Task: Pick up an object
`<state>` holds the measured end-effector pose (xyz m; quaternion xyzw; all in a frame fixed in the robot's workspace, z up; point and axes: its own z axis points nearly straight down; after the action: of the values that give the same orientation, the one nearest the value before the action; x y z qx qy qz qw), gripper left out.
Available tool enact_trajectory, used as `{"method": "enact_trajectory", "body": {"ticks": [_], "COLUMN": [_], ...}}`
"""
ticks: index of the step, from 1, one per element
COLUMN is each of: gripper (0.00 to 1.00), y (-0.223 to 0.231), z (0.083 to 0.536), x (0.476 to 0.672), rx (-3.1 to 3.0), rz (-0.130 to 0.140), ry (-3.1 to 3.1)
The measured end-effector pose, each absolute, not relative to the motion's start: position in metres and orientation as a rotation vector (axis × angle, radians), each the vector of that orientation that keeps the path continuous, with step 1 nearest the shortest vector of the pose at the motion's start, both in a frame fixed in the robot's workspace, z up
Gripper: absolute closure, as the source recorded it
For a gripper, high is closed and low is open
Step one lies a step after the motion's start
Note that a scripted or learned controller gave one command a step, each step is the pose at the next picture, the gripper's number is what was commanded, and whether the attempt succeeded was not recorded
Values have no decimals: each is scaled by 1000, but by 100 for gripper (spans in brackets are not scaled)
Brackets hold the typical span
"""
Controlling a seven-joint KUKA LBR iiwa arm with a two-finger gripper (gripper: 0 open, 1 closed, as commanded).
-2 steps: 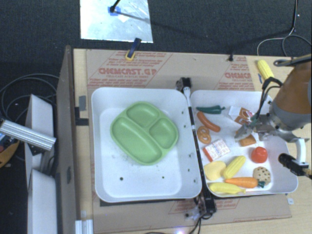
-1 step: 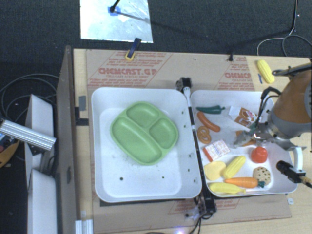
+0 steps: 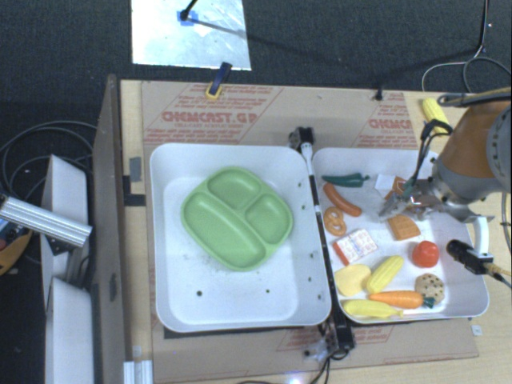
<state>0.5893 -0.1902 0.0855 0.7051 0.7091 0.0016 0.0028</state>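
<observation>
Nearest me, along the front edge of the right bin [image 3: 478,298], I see a yellow banana [image 3: 372,309] and an orange carrot [image 3: 396,299] lying side by side, with a chocolate-chip cookie [image 3: 430,286] just beside the carrot's tip. A step back sit a pale yellow piece [image 3: 352,279] (I can't name it), a corn cob [image 3: 385,272] leaning against it, a red tomato [image 3: 426,254] and a red-and-white packet [image 3: 354,246]. Beyond those lie a pretzel [image 3: 334,221], a toast-coloured slice [image 3: 404,228], a hot dog [image 3: 342,200] and, farthest, a dark green pepper [image 3: 346,180]. The left bin [image 3: 172,214] holds a green divided plate [image 3: 237,218], tilted diagonally near its middle. The arm [image 3: 472,154] comes in from the right, its orange band above the wrist bent down over the right bin's far half, and the gripper [image 3: 402,205] hangs low just above the toast slice, close to it, with the hot dog apart to its left. Its fingers are a dark blur from my seat, so I cannot tell whether they are spread or pinched, nor whether anything sits between them.
</observation>
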Motion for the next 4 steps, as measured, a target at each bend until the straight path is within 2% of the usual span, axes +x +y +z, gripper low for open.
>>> {"method": "enact_trajectory", "body": {"ticks": [1, 2, 3, 4], "gripper": [0, 0, 0, 100], "y": [-206, -192, -189, -190], "z": [115, 121, 100, 113], "x": [651, 621, 664, 667], "rx": [2213, 2220, 2213, 2202], "rz": [-3, 0, 14, 16], "ry": [2233, 2223, 2217, 2219]}}
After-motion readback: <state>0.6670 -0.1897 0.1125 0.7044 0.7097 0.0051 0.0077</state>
